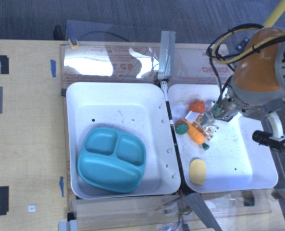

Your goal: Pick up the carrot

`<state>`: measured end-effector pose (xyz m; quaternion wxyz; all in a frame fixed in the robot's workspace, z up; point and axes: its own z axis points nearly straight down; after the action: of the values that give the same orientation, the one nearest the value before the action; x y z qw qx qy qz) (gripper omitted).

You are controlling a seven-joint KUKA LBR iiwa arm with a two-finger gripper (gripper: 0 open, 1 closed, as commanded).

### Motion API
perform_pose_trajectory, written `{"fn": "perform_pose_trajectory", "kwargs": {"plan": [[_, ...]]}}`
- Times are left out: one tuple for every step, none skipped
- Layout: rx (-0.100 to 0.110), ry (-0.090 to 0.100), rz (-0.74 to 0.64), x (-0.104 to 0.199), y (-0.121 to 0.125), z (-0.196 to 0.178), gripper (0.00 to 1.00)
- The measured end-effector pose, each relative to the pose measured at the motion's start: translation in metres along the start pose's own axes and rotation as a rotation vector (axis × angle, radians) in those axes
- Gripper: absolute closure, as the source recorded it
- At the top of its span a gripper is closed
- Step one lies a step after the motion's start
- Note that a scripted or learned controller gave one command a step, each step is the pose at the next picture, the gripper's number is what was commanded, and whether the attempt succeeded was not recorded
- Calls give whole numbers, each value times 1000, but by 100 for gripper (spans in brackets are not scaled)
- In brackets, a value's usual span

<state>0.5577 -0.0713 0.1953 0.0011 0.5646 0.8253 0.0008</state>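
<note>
Two white bins sit side by side on one bench; take the right bin (257, 172) as the landmark. The left bin (80, 100) touches it along its left wall, and holds one blue tray (112, 159) with three compartments, lying in that bin's near half.

In the right bin there are four loose things. One carrot (196, 133), orange with a green top (181, 128), lies tilted in the bin's left part, the green end near the left wall and the orange body running toward the bin's middle. One red-orange piece (197, 106) lies just beyond the carrot, toward the far wall. One yellow, egg-shaped thing (197, 170) lies near the bin's front wall, well apart from the carrot. One small dark green bit (205, 147) sits just beside the carrot's orange end.

One arm (257, 66) reaches over the bin's far right part, and its single gripper (210, 121) hangs low over the bin's middle, right at the carrot's thick end. Whether the jaws are spread or closed cannot be told, nor whether they have hold of anything; the carrot lies on the bin floor.
</note>
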Motion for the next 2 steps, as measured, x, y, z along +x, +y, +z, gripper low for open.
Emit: {"fn": "perform_pose_trajectory", "kwargs": {"plan": [[1,0,0,0,0,1,0],[-4,-4,21,-34,3,93,0]]}}
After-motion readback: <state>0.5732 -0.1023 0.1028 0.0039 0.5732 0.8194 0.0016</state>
